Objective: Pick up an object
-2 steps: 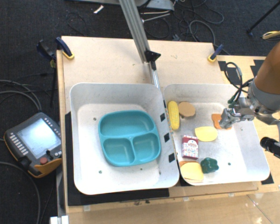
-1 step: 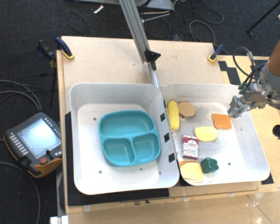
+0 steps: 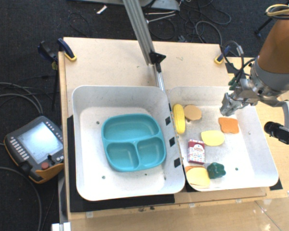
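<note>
Approach step of a pick, by the look of it: two-finger gripper (image 3: 228,108) poised low over the right shallow white bin (image 3: 260,143), near its far right part, nothing seen between the fingers. Cannot tell whether those fingers stand apart or together; too small and dark against the bin floor.

Closest candidate: flat orange wedge-shaped toy piece (image 3: 229,125), just below and beside the fingertips, apparently not touching. Further left of the fingers, a round tan cookie-like disc (image 3: 192,113) and a yellow plastic banana (image 3: 178,118) against the bin's left wall. Nearer the camera from the fingers, a pale yellow oval slice (image 3: 213,138), a small red-and-white carton (image 3: 196,152), a dark green lumpy toy (image 3: 216,170).

Well to the left, a teal three-compartment plastic tray (image 3: 133,142) in the other bin.

Next move, judged: short drop onto the orange piece, straddling its thin edges, then closing. Risk: flat piece slipping.
</note>
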Controlling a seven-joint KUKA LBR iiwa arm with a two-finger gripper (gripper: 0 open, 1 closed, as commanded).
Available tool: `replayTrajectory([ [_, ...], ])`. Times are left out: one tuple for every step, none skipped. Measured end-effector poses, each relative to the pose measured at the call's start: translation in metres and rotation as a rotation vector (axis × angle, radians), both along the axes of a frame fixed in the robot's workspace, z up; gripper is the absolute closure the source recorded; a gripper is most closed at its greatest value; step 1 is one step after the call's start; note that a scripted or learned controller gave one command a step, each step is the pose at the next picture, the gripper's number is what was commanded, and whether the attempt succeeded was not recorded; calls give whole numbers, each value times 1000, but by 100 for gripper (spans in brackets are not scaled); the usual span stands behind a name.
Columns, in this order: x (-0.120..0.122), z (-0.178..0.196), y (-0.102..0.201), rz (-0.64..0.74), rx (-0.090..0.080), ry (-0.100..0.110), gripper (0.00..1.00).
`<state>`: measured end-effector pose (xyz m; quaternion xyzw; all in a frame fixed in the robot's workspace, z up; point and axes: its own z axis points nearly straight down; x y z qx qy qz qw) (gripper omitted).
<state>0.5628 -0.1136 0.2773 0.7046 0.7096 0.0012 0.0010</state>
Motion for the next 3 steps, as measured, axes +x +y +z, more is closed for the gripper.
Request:
replayTrajectory([
  [17,-6,62,2,0,2,100],
  [42,-14,120,1,1,1,100],
  [52,-15,177,1,1,1,100],
])
